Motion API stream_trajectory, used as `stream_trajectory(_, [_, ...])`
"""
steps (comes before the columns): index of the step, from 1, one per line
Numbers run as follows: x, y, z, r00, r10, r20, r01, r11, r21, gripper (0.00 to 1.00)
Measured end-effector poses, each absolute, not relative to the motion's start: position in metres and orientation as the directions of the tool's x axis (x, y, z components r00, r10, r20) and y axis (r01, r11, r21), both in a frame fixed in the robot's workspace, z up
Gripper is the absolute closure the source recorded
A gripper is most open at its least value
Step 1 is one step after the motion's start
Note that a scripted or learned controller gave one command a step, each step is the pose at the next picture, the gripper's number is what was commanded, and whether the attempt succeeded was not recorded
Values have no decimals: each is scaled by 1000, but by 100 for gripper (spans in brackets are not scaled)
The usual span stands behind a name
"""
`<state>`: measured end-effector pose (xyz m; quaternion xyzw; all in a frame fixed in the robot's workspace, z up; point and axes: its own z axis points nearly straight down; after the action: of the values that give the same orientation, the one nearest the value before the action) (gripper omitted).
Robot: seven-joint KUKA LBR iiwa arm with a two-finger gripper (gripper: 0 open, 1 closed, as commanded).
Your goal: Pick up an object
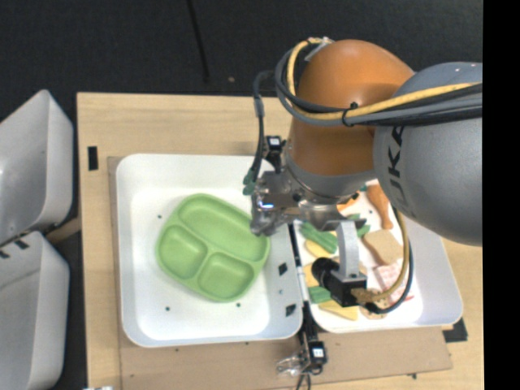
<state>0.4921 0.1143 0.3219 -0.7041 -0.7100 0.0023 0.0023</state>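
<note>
Plate of green plastic (207, 254), rounded with three compartments, lies flat in the left shallow white bin (146, 193), in the centre-left of the frame. Just at its upper right rim sits the two-finger gripper (262, 214); whether the claw is apart or together cannot be told. The grey arm with its orange band (349, 128) covers much of the right shallow white bin (439, 299), where a green stick-like piece (318, 238), a tan block (382, 246) and a flat yellow piece (337, 311) lie crowded together.
</note>
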Motion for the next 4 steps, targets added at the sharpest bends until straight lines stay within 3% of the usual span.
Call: stream_trajectory(4, [496,108,366,-45,999,-6,999,45,-1,100])
